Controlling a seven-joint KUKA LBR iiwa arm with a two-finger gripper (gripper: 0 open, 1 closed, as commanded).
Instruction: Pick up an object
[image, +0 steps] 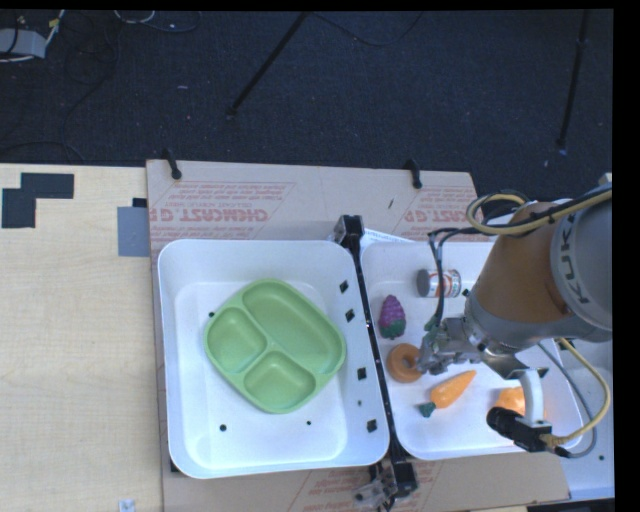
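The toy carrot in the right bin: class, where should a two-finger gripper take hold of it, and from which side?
Grip the carrot across its thick orange middle, coming straight down from above. It lies flat on the right bin, running at a slant from its green top up to its right end, so fingers should probably close across that slanted length. The donut lies close by on its left.

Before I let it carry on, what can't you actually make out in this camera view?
- Gripper: finger state unreadable, too small and dark, wrist overhead.
- Orange object by the right bin edge: partly behind cable hardware.
- Can: label too small.
- Donut: its right side is under the gripper.
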